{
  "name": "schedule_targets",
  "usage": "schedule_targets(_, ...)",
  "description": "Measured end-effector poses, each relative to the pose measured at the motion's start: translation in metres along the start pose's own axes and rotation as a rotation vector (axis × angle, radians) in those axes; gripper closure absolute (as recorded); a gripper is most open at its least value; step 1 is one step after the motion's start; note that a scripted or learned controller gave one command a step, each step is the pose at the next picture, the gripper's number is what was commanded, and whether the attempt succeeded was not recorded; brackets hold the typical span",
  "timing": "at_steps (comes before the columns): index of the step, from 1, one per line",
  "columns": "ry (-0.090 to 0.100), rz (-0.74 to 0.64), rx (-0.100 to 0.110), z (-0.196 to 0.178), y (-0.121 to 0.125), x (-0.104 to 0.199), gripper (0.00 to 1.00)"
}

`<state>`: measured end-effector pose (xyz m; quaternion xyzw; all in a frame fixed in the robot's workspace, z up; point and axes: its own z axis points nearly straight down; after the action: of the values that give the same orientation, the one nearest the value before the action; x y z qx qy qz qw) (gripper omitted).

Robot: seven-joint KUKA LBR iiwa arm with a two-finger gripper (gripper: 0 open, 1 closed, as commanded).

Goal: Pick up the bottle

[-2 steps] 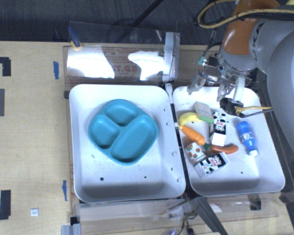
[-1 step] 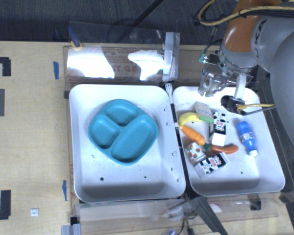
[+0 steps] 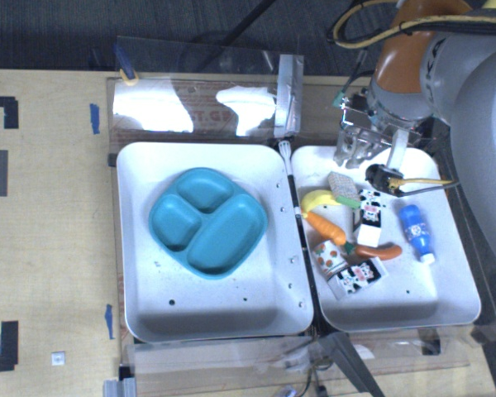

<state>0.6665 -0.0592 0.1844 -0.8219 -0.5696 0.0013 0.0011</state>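
Blue divided plate in left bin, carrot, banana, sausage in right bin

A sectioned plate lies in the left bin; the bottle lies in the right bin.

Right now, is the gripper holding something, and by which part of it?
Nothing is held. The gripper hangs open over the right bin's far edge; the blue bottle lies apart, untouched.

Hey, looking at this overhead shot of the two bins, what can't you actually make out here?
- The metal two-finger gripper: whether open or shut, blurred at this slant.
- The small blue plastic bottle: label too small to read.
- The grey arm: cut off by the camera view's right edge.
- The black-and-white patterned boxes: print too small.
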Motion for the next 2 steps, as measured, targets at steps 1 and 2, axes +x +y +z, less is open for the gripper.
schedule_targets(1,0.0,0.045,-0.004,-0.093,-0.01,-0.115,1.0)
schedule_targets(2,0.0,0.192,-0.005,-0.115,0.041,-0.107,1.0)
